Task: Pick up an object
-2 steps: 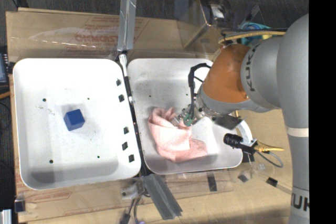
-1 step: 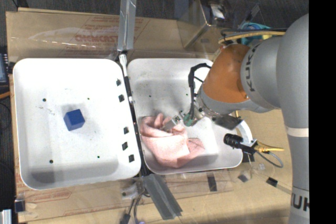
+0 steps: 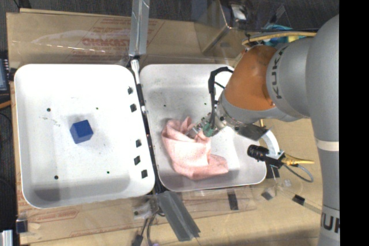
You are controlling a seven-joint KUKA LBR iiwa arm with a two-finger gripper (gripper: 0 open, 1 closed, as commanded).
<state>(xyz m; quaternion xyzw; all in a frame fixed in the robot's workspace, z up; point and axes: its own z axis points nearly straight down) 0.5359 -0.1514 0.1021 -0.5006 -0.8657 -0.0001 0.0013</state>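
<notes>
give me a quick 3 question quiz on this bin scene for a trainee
1. True or false: the blue cube lies in the same bin as the pink cloth.
2. The hand is over which bin? A) left bin B) right bin
3. Fill in: the hand is at the cloth's upper ____ edge.

Key: 1 false, the cube is in the left bin; 2 B; 3 right.

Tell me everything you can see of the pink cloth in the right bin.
The pink cloth looks like soft fabric, crumpled into folds rather than spread flat. It lies on the floor of the right bin, toward its near edge. The hand is down at the cloth's upper edge, seemingly touching it; whether it grips any fabric is unclear.
</notes>
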